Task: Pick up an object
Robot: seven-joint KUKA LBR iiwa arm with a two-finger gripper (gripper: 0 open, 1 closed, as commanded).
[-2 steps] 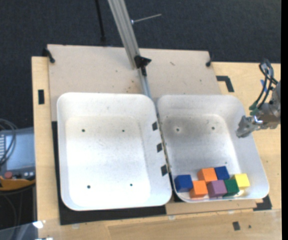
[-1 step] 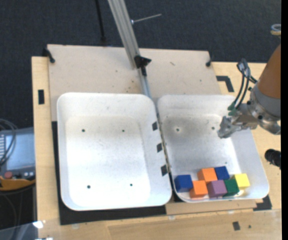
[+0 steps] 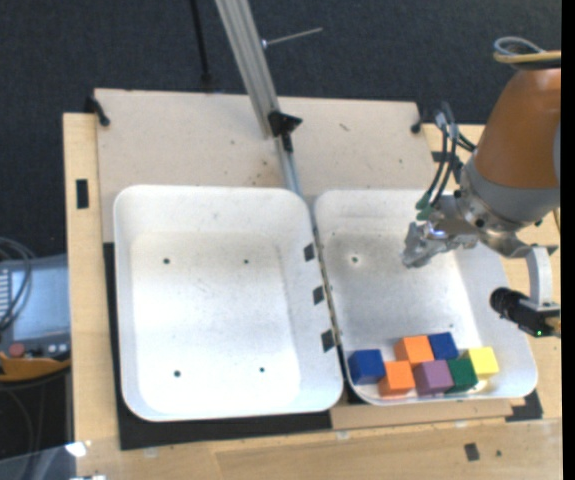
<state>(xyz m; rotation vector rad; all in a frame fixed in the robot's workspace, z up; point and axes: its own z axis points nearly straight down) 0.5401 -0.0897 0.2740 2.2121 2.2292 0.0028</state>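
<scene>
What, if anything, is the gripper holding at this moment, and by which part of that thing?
Nothing is seen held. The gripper hangs over bare floor of the right bin, apart from the coloured blocks clustered at the bin's near edge.

No legible text — no labels, brands, numbers or signs readable.
</scene>
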